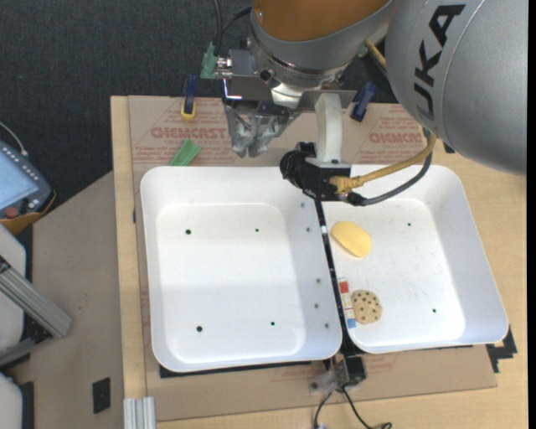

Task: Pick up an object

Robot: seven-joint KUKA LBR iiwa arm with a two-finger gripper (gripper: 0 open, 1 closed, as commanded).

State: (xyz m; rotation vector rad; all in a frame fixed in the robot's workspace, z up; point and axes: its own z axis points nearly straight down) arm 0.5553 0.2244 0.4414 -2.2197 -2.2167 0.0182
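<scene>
A yellow oval object (352, 239) lies in the right bin (452, 251), close to its left wall. A round tan cookie with dark specks (366, 307) rests nearer the front of the same bin. My gripper (254, 138) hangs above the back edge of the left bin (226, 276), over the cardboard, well away from both objects. Its grey fingers look close together with nothing between them.
The arm's large grey body and orange band (318, 17) fill the upper right. A black cable mount with a yellow cable (322, 178) sits at the bins' shared wall. A green piece (186, 152) lies on the cardboard at the back left.
</scene>
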